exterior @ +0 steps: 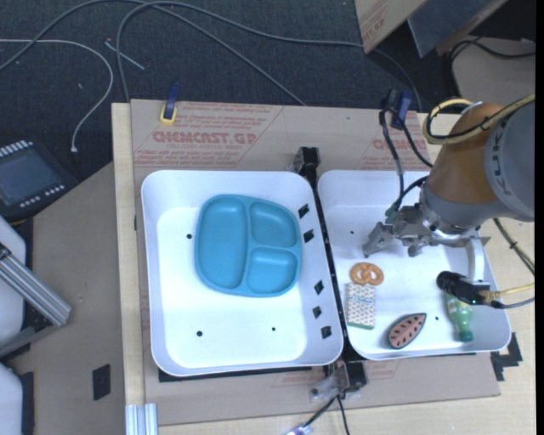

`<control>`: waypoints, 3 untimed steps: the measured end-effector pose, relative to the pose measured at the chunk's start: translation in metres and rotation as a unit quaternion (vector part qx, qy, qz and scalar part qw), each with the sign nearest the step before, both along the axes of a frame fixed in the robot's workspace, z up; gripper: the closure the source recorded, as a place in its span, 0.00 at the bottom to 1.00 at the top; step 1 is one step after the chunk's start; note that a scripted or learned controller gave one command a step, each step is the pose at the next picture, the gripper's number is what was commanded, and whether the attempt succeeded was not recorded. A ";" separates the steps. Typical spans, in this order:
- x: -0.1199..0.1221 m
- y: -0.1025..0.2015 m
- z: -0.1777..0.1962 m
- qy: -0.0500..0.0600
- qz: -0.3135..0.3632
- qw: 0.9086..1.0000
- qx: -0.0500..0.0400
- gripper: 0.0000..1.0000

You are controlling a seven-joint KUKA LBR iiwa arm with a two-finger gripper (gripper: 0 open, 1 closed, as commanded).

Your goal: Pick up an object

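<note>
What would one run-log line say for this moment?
gripper: open, above right bin | nearest: pretzel | held: nothing | blue tray: left bin

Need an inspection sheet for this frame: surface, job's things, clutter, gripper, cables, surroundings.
Surface: bench covered with printed cardboard, bearing left bin and right bin side by side.
Job's things: in the right bin, pretzel, patterned packet, brown oval piece, green bottle.
Clutter: blue divided tray lies in the left bin.
Gripper: gripper sits over the right bin, above the pretzel in the image; nothing seen between its fingers.
Cables: white cables lie on the floor at top left; yellow cable loops at the arm.
Surroundings: dark floor, small screen at left, cardboard box at top.
</note>
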State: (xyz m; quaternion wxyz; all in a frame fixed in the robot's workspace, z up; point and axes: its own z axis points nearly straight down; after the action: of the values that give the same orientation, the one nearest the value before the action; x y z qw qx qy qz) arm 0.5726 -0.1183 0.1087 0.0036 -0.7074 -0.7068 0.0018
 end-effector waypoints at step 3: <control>-0.003 -0.002 0.109 -0.006 0.001 1.000 -0.002 1.00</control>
State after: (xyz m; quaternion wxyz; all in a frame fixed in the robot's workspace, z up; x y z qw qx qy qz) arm 0.5697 -0.1205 0.2179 -0.0021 -0.7067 -0.7075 -0.0015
